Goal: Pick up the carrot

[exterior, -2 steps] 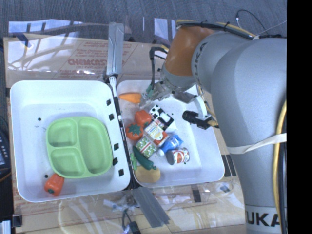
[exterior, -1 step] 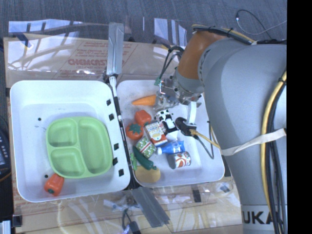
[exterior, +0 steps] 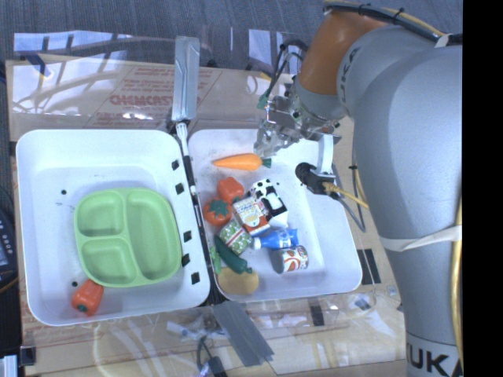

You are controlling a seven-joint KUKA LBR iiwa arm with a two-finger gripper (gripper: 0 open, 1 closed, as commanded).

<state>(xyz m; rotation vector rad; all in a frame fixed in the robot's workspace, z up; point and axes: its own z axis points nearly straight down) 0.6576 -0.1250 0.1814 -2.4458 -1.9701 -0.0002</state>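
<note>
An orange carrot (exterior: 237,162) with a small green tip lies flat near the back of the right bin (exterior: 338,246), pointing left. My gripper (exterior: 267,144) hangs just above and to the right of the carrot's green end, close to it. Nothing shows between its fingers.
Below the carrot the right bin holds a heap of toy food: tomatoes (exterior: 218,210), a cow-patterned carton (exterior: 269,196), small boxes, a blue bottle (exterior: 277,239), a can (exterior: 292,259). The left bin (exterior: 39,163) holds a green divided plate (exterior: 127,236) and an orange-red pepper (exterior: 86,297).
</note>
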